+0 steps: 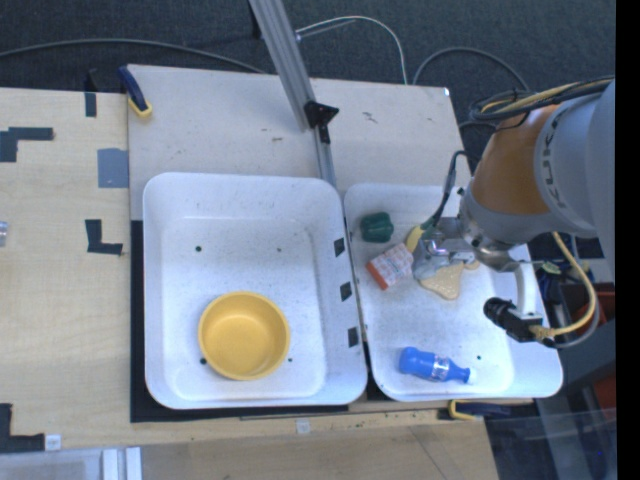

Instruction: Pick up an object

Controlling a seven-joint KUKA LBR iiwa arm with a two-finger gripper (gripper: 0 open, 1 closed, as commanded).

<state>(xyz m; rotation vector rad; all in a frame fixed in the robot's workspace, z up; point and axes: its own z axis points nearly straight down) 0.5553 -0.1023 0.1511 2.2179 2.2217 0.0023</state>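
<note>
My gripper point(432, 258) hangs low in the right bin point(480, 383), coming in from the arm on the right. Just under and beside it lies a tan flat piece point(443, 283), with a small yellow object point(414, 237) at its upper left. To the left of it lies an orange and white packet point(389, 266), and a dark green block point(376, 227) sits farther up. A blue bottle point(431, 365) lies near the bin's front edge. The slant of the view hides how the gripper meets the tan piece.
The left bin point(180, 218) holds a yellow bowl point(244, 335) near its front. A grey metal pole point(285, 48) slants over the bench toward the divide between the bins. Cables run behind the bench and beside the arm.
</note>
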